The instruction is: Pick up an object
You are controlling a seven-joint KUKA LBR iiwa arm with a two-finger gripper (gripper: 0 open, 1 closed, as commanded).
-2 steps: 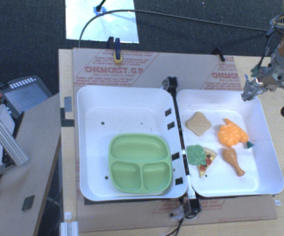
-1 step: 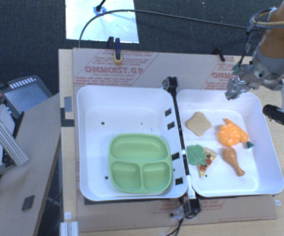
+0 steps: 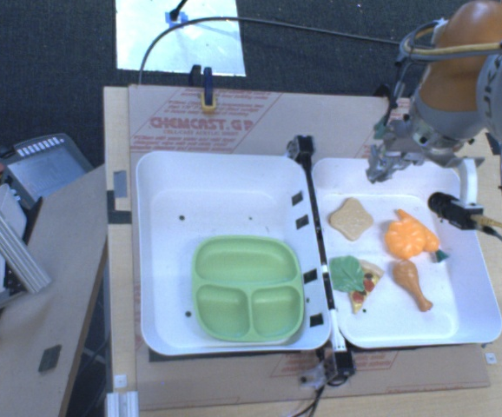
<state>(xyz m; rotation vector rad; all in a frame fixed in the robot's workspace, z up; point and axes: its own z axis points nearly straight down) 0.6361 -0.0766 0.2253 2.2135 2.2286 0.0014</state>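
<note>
In the right bin point(image 3: 477, 320) lie a tan bread slice point(image 3: 351, 219), an orange toy point(image 3: 410, 237) with a small green stem, a brown chicken drumstick point(image 3: 412, 283), a pizza slice point(image 3: 365, 285) and a green leaf point(image 3: 347, 272) overlapping it. My gripper point(image 3: 381, 168) hangs over the bin's back left part, above and slightly right of the bread slice. Nothing shows between its fingers.
The left bin point(image 3: 164, 207) holds a green divided tray point(image 3: 247, 287) at its front right. A black divider with clips point(image 3: 312, 233) runs between the bins. A grey device and metal rail sit far left, off the bench.
</note>
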